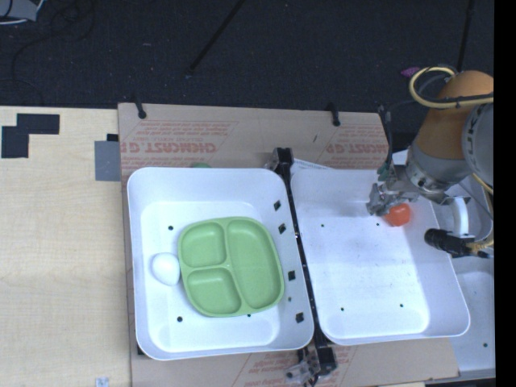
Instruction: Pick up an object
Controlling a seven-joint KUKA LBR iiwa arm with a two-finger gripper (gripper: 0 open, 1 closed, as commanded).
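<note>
orange object: small, round, orange-red; lies in the right bin, in its far right part, close to the back wall.
gripper: low over the right bin, just left of the orange object and touching or nearly touching it. Cannot tell how far open it is, nor whether it has hold of anything.
arm: grey with an orange band; comes in over the right bin's far right corner.
right bin, room: floor bare from the middle to the near wall and the left wall; the object has open floor on its near side only.
left bin: holds a green plate with three compartments, set slightly askew in the middle.
ball: white, touching the plate's left rim, apart from the bin's left wall.
left bin, room: a bare strip along the back wall; narrow margins at the near and right walls.
bin edges: the two bins meet along a black joint with clips.
cardboard: brown sheet under both bins, showing behind and in front of them.
print: red, upside down, seems to read "CHEMCAST"; the rest is not legible. A like print at the right and near edges is too small to read.
bench: pale wood, with black tape marks and a grey square.
</note>
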